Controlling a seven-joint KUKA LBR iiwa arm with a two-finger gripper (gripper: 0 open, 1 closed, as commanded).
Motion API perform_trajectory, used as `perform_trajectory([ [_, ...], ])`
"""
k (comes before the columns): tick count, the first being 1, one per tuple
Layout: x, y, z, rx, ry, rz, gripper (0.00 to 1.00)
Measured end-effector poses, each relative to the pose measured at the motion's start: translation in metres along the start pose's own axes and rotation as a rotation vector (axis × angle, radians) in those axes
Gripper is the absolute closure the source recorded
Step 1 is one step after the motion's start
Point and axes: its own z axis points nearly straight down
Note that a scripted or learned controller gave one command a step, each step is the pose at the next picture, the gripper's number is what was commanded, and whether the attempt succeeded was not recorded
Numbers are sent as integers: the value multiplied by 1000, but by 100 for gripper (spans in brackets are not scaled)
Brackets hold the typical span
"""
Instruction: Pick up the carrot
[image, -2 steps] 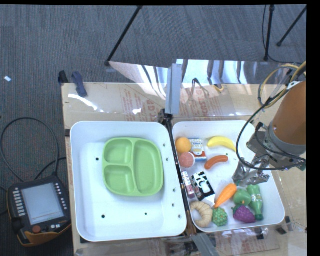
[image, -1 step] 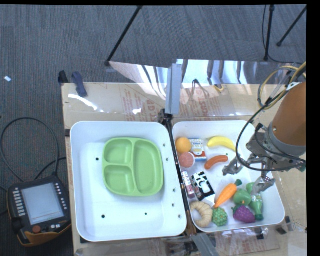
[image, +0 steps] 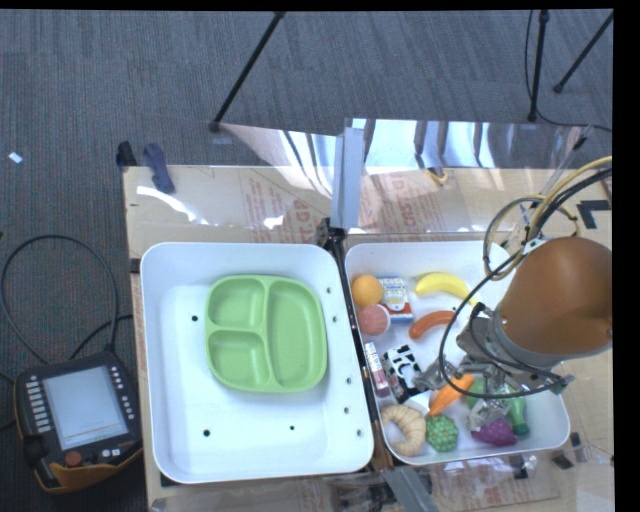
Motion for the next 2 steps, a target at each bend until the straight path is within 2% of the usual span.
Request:
perform_trajectory([
  [2,-13,14,-6,16,5,96,0],
])
